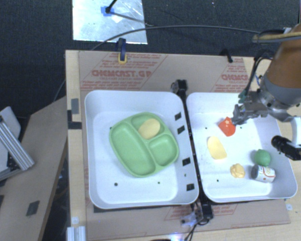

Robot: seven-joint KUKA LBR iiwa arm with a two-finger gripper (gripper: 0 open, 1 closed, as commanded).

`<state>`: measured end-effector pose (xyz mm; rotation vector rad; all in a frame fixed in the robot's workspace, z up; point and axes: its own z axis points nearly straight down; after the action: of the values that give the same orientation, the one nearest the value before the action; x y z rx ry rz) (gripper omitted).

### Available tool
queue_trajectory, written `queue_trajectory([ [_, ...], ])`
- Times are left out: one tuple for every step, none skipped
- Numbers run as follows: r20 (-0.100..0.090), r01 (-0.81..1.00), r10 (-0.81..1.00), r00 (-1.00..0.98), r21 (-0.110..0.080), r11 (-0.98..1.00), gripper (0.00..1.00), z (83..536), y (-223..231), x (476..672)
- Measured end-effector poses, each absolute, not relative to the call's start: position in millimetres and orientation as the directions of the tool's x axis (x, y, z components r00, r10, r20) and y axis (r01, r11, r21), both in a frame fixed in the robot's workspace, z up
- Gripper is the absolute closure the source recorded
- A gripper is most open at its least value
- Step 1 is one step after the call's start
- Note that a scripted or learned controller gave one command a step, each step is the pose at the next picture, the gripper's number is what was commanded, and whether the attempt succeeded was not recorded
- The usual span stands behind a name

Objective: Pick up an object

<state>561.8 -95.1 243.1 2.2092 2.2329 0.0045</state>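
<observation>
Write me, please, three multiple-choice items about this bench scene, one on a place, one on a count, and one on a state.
1. Where does the green divided tray lie?
A. In the left bin
B. In the right bin
C. On the cardboard behind the bins

2. How many loose things lie in the right bin?
A. Two
B. Five
C. Eight

3. How does the gripper stand to the red object?
A. Far off, over the left bin
B. Right above it, at its upper edge
C. Resting on the green tray

Answers:
1. A, since the tray sits within the left bin with a yellow piece in one compartment.
2. B, since the red object, a pale yellow piece, a small yellow piece, a green ball and a small can are there.
3. B, since the gripper's tip meets the red object's top.
</observation>
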Motion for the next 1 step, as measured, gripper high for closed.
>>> queue_trajectory([
  [0.002, 1.000, 1.000, -0.011, 0.002, 0.011, 1.00, 249.2, -39.2, 559.9],
])
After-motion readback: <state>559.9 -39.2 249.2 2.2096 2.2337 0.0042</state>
